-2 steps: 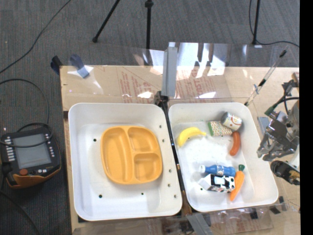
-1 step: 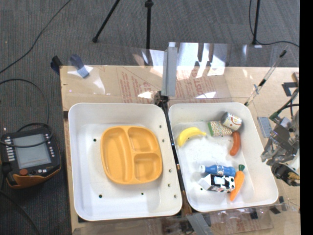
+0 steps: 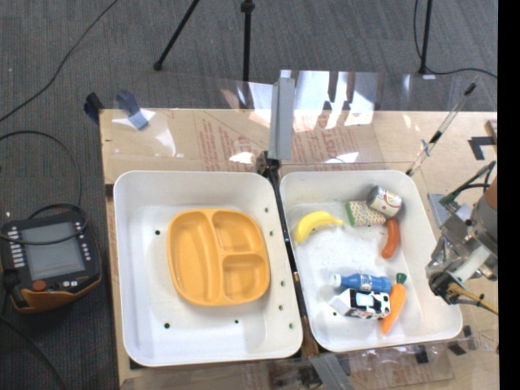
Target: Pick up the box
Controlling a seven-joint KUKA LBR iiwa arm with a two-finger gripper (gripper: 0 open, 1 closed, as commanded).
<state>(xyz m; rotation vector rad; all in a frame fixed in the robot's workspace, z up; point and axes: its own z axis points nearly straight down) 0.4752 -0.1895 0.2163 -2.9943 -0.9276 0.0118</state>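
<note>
A yellow divided plastic plate (image 3: 218, 256) lies centred in the view-left shallow white bin (image 3: 142, 234); in the neighbouring white bin (image 3: 341, 187), a yellow banana (image 3: 315, 224) lies near the left wall; a red sausage (image 3: 391, 239) and orange carrot (image 3: 394, 303) lie by the right wall; a blue plastic bottle (image 3: 362, 282) lies just beside the carrot.

Right bin (image 3: 349, 174): the black-and-white box (image 3: 363, 304) is crowded on two sides. A blue bottle (image 3: 362, 282) lies against its far side, and a carrot (image 3: 394, 303) sits just beside its right end. Bare floor lies to its left and near side, and between the bottle and a banana (image 3: 315, 224). Left bin (image 3: 146, 303): a yellow plate (image 3: 218, 256) fills the middle.
</note>
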